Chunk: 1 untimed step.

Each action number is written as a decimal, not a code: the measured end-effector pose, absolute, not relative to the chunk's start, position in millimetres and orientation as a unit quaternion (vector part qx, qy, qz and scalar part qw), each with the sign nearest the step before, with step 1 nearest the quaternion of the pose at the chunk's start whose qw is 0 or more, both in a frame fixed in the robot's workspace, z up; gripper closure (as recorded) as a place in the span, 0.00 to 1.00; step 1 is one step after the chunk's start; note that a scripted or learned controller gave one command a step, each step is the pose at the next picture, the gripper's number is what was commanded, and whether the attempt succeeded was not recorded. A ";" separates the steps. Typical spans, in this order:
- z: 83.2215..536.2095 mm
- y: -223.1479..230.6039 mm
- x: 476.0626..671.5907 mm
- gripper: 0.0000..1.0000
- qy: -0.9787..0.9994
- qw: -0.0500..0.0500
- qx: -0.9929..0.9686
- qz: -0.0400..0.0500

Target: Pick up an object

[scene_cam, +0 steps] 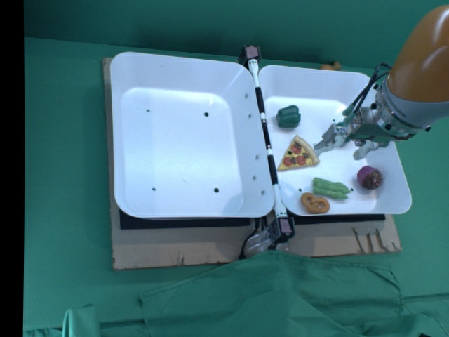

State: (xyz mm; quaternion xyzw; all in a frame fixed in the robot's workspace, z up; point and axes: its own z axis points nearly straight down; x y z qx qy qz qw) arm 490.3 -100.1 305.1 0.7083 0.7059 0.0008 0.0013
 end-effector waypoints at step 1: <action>305.1 -100.1 490.3 0.00 0.706 0.001 0.708 0.001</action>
